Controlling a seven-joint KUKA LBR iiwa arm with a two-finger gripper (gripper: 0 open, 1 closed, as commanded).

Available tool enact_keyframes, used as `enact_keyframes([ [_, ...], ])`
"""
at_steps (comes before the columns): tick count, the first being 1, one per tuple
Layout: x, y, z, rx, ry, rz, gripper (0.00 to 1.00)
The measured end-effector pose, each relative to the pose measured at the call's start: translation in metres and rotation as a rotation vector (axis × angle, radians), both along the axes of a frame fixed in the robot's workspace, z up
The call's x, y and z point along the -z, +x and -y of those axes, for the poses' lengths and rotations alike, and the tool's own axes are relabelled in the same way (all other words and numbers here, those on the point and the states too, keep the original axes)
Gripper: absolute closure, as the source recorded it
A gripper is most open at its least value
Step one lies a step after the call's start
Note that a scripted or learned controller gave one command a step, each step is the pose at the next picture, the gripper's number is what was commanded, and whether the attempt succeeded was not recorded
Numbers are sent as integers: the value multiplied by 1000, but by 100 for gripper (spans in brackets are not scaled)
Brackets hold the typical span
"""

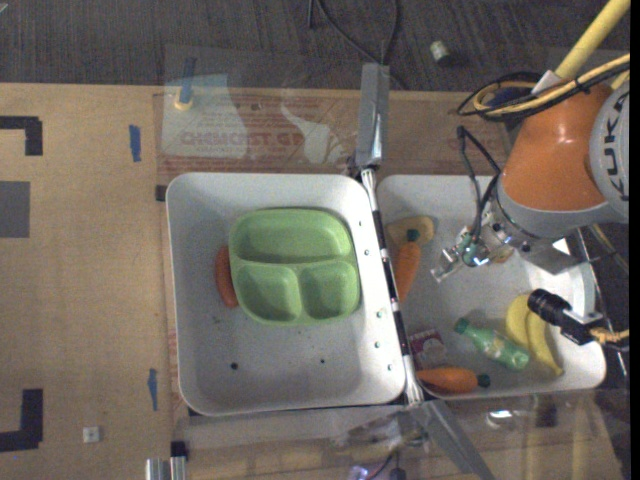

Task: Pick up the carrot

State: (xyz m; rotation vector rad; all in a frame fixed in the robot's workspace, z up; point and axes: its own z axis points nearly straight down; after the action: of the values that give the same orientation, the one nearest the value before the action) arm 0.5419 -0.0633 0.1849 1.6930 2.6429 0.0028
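Hovering over the right bin (585, 368), the pincer (462, 255) hangs above bare white floor with nothing between its fingers, though I honestly can't tell how wide they're set. One carrot (406, 265) lies along that bin's left wall just left of the pincer, next to a small yellow piece (412, 230), and a second carrot (450, 378) sits near the front edge by a green bottle (490, 343), a banana (530, 336) and a little card (427, 346). Over in the left bin (200, 358) on the table (80, 298) there's a green divided tray (295, 265) with an orange thing (225, 276) tucked against its left side.
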Motion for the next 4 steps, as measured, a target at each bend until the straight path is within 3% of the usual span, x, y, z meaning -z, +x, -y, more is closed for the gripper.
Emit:
enact_keyframes([
  [1,-7,-63,-72,-30,1,-4,100],
  [2,-6,-63,-70,-130,1,-5,100],
  [3,0,-60,-113,-452,1,-4,100],
  [4,0,-62,-40,-253,0,-3,100],
])
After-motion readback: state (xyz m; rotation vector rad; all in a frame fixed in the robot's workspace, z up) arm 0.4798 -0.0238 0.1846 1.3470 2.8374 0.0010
